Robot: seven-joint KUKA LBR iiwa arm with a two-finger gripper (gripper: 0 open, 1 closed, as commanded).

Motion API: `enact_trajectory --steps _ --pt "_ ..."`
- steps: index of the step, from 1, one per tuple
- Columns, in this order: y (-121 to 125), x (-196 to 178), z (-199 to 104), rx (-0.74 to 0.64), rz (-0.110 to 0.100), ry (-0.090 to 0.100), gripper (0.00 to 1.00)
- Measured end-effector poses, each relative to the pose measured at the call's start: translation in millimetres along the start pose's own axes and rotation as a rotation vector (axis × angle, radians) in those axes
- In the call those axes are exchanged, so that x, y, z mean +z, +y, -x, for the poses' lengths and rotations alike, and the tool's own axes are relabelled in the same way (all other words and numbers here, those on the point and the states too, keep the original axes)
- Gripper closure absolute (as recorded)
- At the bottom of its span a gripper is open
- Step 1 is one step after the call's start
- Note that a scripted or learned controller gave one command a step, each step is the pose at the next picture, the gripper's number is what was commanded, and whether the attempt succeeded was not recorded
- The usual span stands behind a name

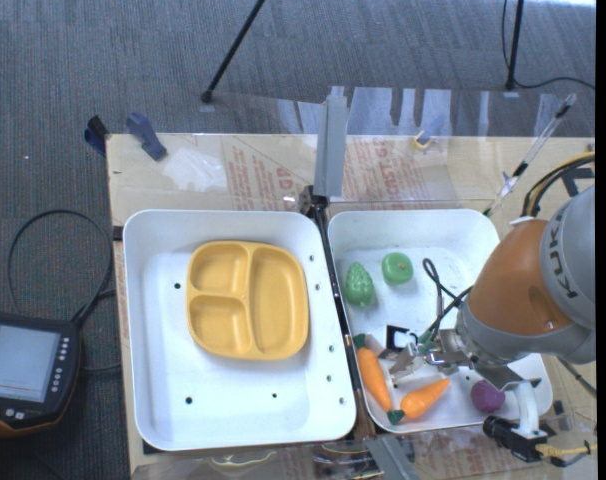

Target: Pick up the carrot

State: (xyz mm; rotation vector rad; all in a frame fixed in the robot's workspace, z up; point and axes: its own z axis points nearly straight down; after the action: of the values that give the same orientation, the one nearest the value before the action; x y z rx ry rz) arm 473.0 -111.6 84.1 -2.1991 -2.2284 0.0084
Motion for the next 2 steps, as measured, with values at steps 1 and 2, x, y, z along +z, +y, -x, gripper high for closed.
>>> enact_trajectory --steps 1,2 --pt "1.2 -3.3 -14.9 -0.157 0.009 -0.012 0.00" --pt "0.3 -1.7 16.9 -0.127 0.004 -0.002 0.00"
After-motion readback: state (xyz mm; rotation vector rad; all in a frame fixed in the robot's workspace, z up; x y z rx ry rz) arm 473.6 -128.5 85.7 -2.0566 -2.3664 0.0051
